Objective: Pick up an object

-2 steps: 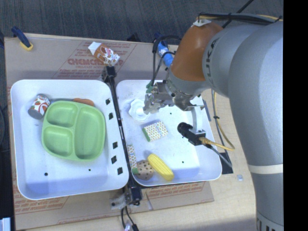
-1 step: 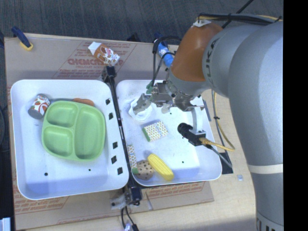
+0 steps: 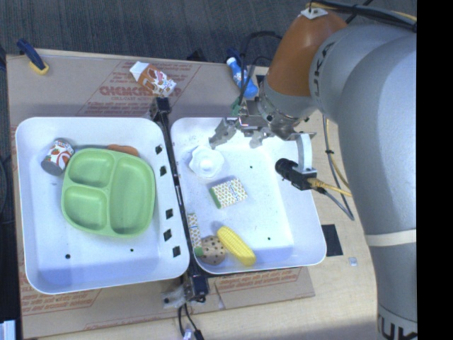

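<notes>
Your arm enters from the right edge and takes up most of that side, its grey body bending down toward the right bin. The orange band sits just above the wrist, over the far rim of that bin.

The gripper hangs over the bin's far left corner. Its two metal fingers are spread apart, so you can read it as open with nothing between them. It points down and slightly left, toward the bin floor.

Objects in the right bin:
- a small white cup, just below the spread fingers and near the left wall; whether it touches a fingertip cannot be told
- a patterned green-and-white block, near the centre, lying flat and slightly turned
- a yellow corn cob, at the near edge, lying at a slant
- a brown speckled ball, just beside the corn, in the near left corner

The left bin holds a green divided plate. A red-and-white can lies on its side at the plate's far left corner, and an orange item shows behind the plate's far rim, mostly hidden.

On the cardboard beyond the bins lies a small wrapped packet. Black cables trail off the wrist on the right.
</notes>
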Controlling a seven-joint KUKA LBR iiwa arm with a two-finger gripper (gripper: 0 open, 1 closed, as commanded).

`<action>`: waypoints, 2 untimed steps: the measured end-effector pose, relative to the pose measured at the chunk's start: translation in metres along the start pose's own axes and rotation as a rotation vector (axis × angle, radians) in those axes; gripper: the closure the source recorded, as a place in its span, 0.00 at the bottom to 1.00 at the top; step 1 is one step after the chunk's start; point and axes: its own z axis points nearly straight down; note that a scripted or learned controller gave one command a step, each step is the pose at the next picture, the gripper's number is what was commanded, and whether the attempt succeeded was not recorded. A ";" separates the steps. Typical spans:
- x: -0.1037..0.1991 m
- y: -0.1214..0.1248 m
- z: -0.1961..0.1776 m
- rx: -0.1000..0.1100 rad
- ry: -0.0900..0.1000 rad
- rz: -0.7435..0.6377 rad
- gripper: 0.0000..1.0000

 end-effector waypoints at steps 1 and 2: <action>0.010 0.033 0.029 0.001 0.000 -0.002 0.00; -0.045 0.033 -0.024 -0.001 -0.001 0.000 0.00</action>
